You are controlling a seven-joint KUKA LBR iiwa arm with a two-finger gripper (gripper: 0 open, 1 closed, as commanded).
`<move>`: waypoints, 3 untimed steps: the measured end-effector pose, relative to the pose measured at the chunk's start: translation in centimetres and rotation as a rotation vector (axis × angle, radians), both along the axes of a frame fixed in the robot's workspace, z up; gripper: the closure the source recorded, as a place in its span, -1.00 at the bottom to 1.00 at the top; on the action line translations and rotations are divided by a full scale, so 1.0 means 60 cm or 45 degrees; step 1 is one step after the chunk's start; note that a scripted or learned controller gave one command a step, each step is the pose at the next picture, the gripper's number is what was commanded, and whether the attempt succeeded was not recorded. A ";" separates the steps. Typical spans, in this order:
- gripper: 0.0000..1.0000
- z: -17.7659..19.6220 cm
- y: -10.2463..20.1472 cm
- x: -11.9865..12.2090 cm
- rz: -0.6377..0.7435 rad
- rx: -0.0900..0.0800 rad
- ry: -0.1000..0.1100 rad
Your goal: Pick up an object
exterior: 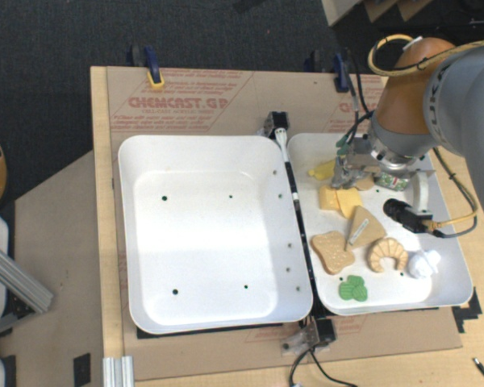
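Note:
My gripper [346, 176] hangs low over the far part of the right bin [448, 285], right above a pale yellow cheese block [331, 199] and beside a small yellow piece [321, 170]. Nothing shows between its jaws from this angle. Nearer the front lie a yellow wedge [351, 208], a tan wedge [373, 226] with a grey piece [357, 231] on it, a toast slice [332, 253], a croissant [387, 254], a green leafy piece [353, 289] and a white lump [422, 264].
The left bin [133, 216] sits alongside, split from the right one by a raised rim [294, 208]. A greenish round thing [392, 182] peeks out under the wrist. Blue clamps [153, 63] hold the brown board at the far edge.

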State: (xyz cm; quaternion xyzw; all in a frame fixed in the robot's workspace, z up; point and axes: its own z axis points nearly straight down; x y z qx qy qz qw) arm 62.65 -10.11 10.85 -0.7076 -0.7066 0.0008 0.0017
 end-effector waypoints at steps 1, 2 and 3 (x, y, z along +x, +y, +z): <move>1.00 -0.022 0.003 -0.041 0.000 -0.004 -0.010; 1.00 0.136 0.092 -0.066 0.008 -0.001 -0.013; -1.00 0.127 0.087 -0.067 0.002 -0.001 -0.005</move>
